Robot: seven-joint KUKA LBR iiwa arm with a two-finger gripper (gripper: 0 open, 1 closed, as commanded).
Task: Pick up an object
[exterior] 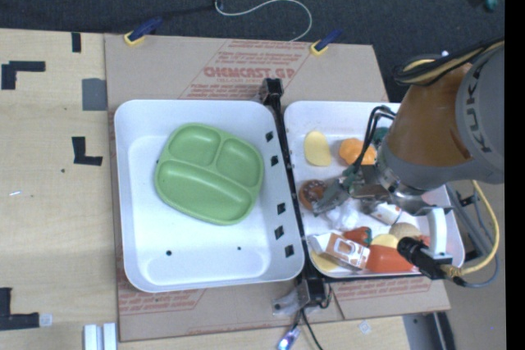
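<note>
The right bin [328,112] holds several small items. Among them are a yellow piece [317,147], an orange piece [352,150] and a brown round piece [311,193]. A small printed box [348,251], a red piece [387,259] and a pale piece [386,240] lie near the front wall. My gripper [335,199] hangs low over the middle of this bin. Its tip is right next to the brown piece, on that piece's right side. I cannot see anything held in it. The grey and orange arm [426,135] covers the bin's right part.
The left bin [135,176] holds a green divided plate [209,172] lying flat. Black clips [275,135] run along the shared wall between the bins. Both bins rest on a cardboard sheet [246,65]. A thin cable [262,8] loops behind it.
</note>
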